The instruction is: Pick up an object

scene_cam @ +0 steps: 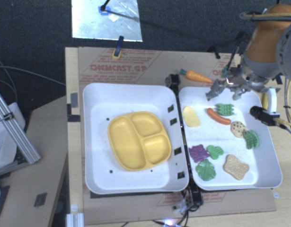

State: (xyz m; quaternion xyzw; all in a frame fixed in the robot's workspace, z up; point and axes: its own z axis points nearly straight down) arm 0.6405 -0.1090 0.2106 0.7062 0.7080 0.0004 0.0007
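Grey arm with orange band comes in from the right; its pincer [225, 90] hangs over the far end of the right shallow white bin [270, 171], two grey fingers spread wide, nothing between them. Judging by the pose, it's lining up over the toy pile, not yet on anything.

No target is named, so any item counts. All candidates sit in the right bin: a ridged green leafy toy [225, 109] just under and near the pincer, touching a red-orange sausage-shaped toy [218, 116]; a pale yellow rounded slab [191, 117] near the bin's left wall; a tan speckled cookie [237, 128]; a dark green leaf piece [251, 139] beside it; a purple grape-like cluster [198, 152]; a small green broccoli-like piece [215, 151]; a larger green leafy piece [206, 170]; a tan bread-slice toy [236, 167]. The closest picks are probably the ridged leaf or the sausage.

An orange plastic carrot with green top [197, 76] lies outside the bins on the cardboard, likely a stray.

The left shallow white bin [95, 141] holds a yellow three-compartment plastic tray [138, 140], compartments bare, probably a drop spot.

Both bins rest on a brown cardboard sheet [136, 65] on the tabletop; red print reads roughly "CHEMCAST GP", more red print at the right edge too cut off to read. A blue-and-yellow clip-like thing [119, 48] sits at the cardboard's far edge.
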